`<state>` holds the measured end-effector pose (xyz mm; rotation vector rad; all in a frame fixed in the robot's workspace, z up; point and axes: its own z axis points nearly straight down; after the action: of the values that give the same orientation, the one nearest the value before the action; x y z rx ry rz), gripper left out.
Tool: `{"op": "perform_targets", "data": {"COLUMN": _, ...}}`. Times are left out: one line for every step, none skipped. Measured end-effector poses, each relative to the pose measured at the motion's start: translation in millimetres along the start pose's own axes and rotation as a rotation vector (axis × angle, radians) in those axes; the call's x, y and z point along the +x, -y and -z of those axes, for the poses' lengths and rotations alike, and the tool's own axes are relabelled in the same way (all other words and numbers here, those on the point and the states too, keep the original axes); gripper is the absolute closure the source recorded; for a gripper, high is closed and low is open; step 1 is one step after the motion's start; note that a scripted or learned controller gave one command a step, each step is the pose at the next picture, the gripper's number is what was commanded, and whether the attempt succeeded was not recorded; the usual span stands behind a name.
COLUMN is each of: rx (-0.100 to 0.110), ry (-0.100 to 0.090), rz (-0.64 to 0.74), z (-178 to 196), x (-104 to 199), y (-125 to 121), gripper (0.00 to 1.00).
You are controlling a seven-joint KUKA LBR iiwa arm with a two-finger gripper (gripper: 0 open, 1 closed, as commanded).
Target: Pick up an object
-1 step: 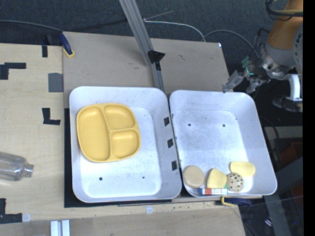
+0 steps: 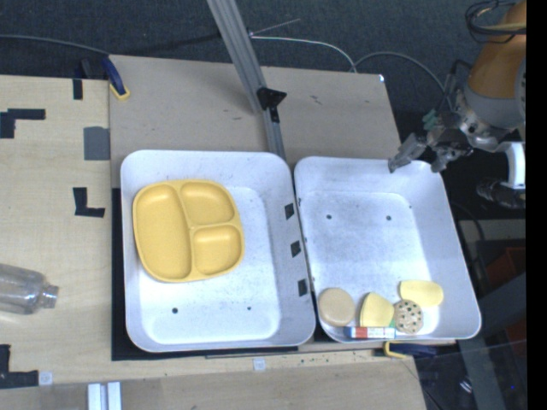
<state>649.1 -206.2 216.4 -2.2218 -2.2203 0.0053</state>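
arm: grey KUKA arm with the orange band (image 2: 500, 67) comes in from the right, sitting over the far right corner of the right bin

gripper: dark two-finger gripper (image 2: 419, 155) hangs right at the far right edge of the right bin. The two fingers look spread apart, with nothing between them

right bin: shallow white plastic bin (image 2: 367, 220), speckled floor, mostly bare in the middle. All the stuff is bunched up along its near wall

pickable stuff: small toy food pieces in the near right corner of the right bin, well apart from the gripper

tan piece: round tan bun-shaped piece (image 2: 336, 306), furthest left of the bunch

yellow wedge: pale yellow wedge-shaped piece (image 2: 376, 310), just beside the bun on its right

cookie: small round speckled cookie-looking piece (image 2: 409, 317), touching or nearly touching the wedge, can't say which

yellow blob: flat pale yellow oval piece (image 2: 420, 293), just on the far side of the cookie

thin thing: a slim white stick with red and blue marks (image 2: 369, 333) lies along the near wall under the bunch, too small to tell what it is

left bin: second shallow white plastic bin (image 2: 205, 314), side by side with the right one

tray: yellow plastic divided plate with three compartments (image 2: 188, 229), lying flat in the far left part of the left bin

bottle: clear plastic bottle (image 2: 24, 289) lying on its side on the wooden bench (image 2: 51, 220), left of the bins
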Motion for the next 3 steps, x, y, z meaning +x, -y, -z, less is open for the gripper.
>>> {"op": "perform_targets", "data": {"rx": -0.002, "ry": 0.001, "rz": 0.003, "z": 10, "x": 1, "y": -1, "gripper": 1.00}}
{"op": "perform_targets", "data": {"rx": -0.002, "ry": 0.000, "rz": 0.001, "z": -130, "x": 33, "y": 21, "gripper": 1.00}}
{"op": "perform_targets", "data": {"rx": -0.002, "ry": -0.004, "rz": 0.003, "z": -88, "x": 52, "y": 44, "gripper": 1.00}}
